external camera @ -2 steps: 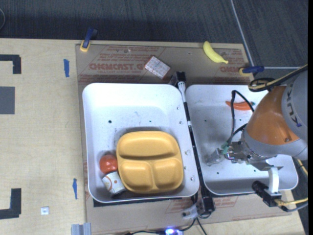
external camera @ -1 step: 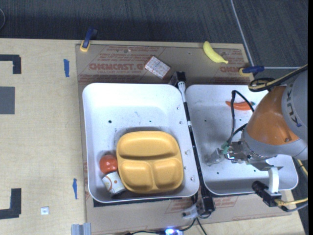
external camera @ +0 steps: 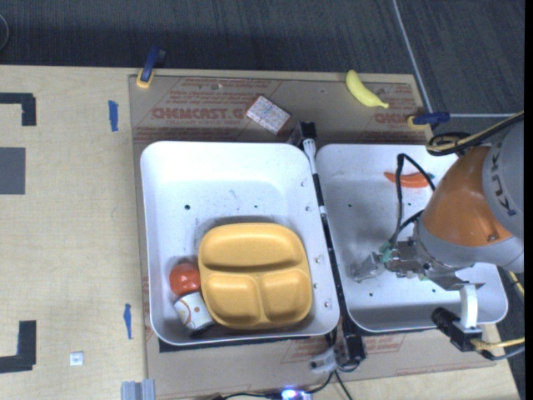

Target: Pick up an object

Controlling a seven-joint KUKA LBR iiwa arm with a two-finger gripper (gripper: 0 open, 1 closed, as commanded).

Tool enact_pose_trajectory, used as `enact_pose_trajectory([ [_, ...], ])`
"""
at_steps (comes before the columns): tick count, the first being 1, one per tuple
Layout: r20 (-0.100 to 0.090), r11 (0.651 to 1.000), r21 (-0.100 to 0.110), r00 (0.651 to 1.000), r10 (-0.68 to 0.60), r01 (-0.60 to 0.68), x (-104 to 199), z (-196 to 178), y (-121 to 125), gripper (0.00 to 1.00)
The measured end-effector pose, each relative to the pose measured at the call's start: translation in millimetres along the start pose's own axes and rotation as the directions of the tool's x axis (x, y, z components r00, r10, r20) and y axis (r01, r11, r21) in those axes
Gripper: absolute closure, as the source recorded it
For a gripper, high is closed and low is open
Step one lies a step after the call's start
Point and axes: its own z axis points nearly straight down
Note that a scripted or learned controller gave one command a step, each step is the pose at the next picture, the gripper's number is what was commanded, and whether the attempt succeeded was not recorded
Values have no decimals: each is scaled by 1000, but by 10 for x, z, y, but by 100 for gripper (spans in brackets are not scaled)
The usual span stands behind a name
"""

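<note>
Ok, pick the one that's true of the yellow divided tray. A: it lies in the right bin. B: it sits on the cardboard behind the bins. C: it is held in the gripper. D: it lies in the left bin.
D: the yellow divided tray lies in the left bin, apart from the gripper, which is down in the right bin.

The setting is a robotics laboratory. A grey-and-orange arm (external camera: 466,215) works over two white bins (external camera: 166,223) on a taped, clamped bench (external camera: 67,223).
</note>
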Motion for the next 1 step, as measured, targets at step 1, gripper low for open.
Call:
enact_pose_trajectory([
  [1,1,1000,0,1000,1,-1,50,2,1,0],
])
